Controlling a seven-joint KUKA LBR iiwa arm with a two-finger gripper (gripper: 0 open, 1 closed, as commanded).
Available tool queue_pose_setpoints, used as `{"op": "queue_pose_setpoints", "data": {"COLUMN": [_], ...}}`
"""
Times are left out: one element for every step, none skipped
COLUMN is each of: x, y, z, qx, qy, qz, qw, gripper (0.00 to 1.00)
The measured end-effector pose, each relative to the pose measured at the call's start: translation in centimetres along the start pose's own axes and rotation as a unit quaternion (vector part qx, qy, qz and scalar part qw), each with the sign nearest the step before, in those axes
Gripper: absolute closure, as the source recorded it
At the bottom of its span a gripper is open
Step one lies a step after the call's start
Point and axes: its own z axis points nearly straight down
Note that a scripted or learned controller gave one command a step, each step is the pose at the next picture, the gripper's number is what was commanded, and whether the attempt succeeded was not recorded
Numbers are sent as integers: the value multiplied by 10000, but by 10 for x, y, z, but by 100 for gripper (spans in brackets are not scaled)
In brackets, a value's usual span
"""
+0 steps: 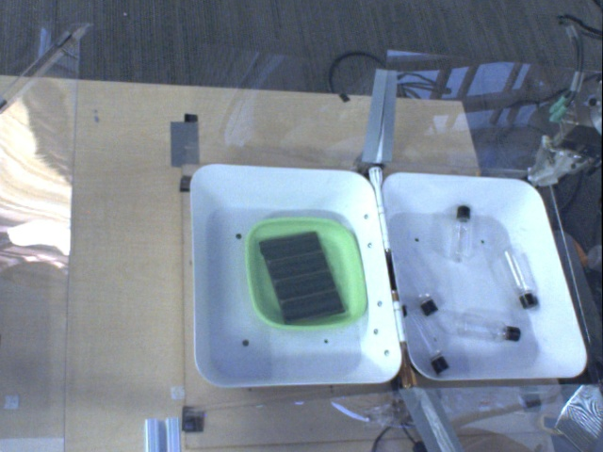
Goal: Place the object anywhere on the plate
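Pale wooden bench point(113, 252) under a slanted overhead view, with dark ribbed flooring point(188, 17) beyond its far edge. Strong glare washes over the bench's left portion. Two shallow white bins sit side by side, their inner rims touching along a central seam.

Left bin point(212, 281): holds a lime-green plate point(256, 262), squarish with rounded corners, lying flat near the bin's middle. A dark ridged block point(301, 277) rests on the plate, well inside its rim and turned slightly off square to the bin walls. Four or so parallel grooves run across its top face. The block lies clear of the plate's raised edge on all sides.

Right bin point(471, 185): scattered clear vials point(516, 273) with black caps lie on their sides, pointing in different directions. Five caps can be counted. The tube bodies are faint against the white floor, so some outlines are hard to trace. None touches the plate or the block.

A grey metal bar point(380, 121) runs from the seam toward the far edge of the bench. A small grey bracket point(185, 142) sits on the wood just beyond the left bin's far corner. Pale hardware and cables point(565, 130) cluster at the upper right, too cluttered to identify.

Arm pose and gripper state cannot be told from this view. Nothing touches or grips the block.
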Motion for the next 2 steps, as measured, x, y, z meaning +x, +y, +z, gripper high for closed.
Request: {"op": "queue_pose_setpoints", "data": {"x": [88,137], "y": [-40,-65], "z": [53,126], "qx": [45,41], "qy": [17,26], "qz": [-552,-1510], "qw": [9985,9885], "gripper": [100,100]}}
